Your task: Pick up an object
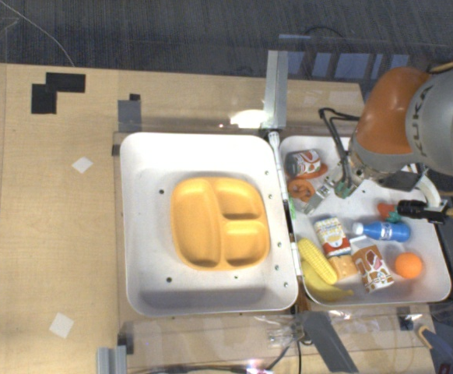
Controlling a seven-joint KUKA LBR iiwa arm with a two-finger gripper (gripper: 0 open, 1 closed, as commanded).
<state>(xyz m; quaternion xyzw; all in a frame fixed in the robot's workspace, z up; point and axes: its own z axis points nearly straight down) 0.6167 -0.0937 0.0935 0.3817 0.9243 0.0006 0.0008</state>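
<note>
The right bin holds several items. A red and white can lies at the back left, with an orange piece just in front of it. A small snack carton, a blue bottle, a corn cob, a banana, a second carton, an orange and a small red item fill the middle and front. My gripper hangs low over the bin's back part, just right of the can and the orange piece. The arm's wrist covers the space behind it.
The left bin carries a yellow divided plate in its middle. The grey arm with its orange band leans in over the right bin's back right corner. A black cable loops beside the wrist.
</note>
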